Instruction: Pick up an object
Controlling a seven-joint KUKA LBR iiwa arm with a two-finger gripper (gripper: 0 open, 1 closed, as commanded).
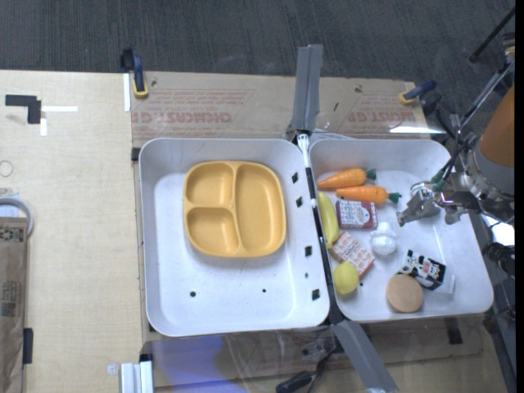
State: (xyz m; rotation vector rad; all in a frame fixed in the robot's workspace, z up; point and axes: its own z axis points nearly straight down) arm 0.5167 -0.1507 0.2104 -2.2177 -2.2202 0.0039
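Observation:
The right bin [463, 244] holds several small items: two carrots [344, 178], a banana [327, 218], a red-and-white packet [355, 214], a white lump [383, 240], a pink wrapped packet [352, 252], a lemon [345, 278], a brown round disc [404, 294] and a black-and-white carton [426, 270]. My gripper [412, 202] hangs over the right half of this bin, just right of the carrots and above the white lump. Its fingers look open, with nothing between them.
A yellow divided plate [235, 209] lies in the left bin [164, 285]. A grey divider bar [308, 88] runs between the bins. Clamps [135, 76] sit on the cardboard sheet behind them. A brown paper bag [12, 301] lies at the far left.

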